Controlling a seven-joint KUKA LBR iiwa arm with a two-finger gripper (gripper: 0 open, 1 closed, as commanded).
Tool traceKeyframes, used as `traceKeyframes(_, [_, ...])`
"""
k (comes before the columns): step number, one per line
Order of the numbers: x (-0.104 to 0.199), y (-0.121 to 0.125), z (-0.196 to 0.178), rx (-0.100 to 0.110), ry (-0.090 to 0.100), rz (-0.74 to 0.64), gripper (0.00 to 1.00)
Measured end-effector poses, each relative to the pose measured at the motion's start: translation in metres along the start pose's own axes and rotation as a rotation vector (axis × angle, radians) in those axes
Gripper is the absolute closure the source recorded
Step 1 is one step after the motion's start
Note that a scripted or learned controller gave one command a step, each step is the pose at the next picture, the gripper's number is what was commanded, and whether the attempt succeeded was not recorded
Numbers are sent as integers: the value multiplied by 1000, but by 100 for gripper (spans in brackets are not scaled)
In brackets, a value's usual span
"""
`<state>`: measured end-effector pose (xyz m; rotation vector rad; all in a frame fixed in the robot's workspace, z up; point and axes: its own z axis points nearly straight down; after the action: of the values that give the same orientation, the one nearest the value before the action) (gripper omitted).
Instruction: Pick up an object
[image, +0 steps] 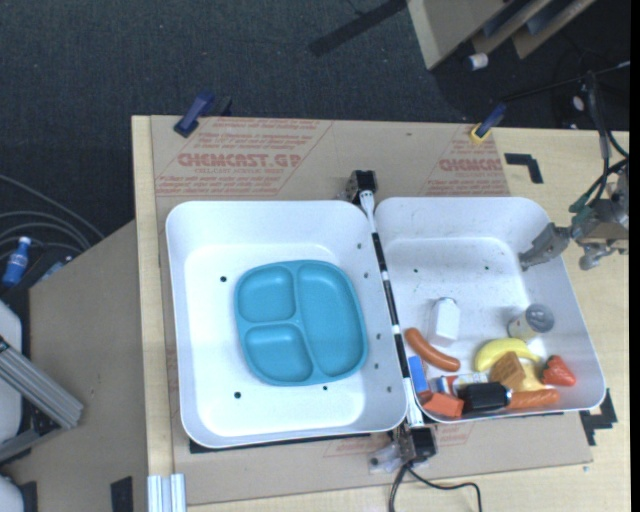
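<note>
The right bin (470, 215) holds a pile of small objects along its near side. Among them are a white block (446, 319), a toy hot dog (431, 350), a yellow banana (503, 352), a grey round piece (531, 320), a black item (485, 397) and a red-orange piece (560, 372). My gripper (566, 253) hangs over the bin's far right rim, well above and apart from the pile. It is open, with nothing between its fingers (540, 247).
The left bin (200, 235) holds a blue divided plate (299, 321). A black divider strip (382, 280) runs between the two bins. Cables hang at the right edge near the arm (610, 205). The far half of the right bin is bare white floor.
</note>
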<state>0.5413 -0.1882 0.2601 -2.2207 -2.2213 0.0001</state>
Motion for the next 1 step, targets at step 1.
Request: traceKeyframes(1, [-36,-63,85,2,0,2,0])
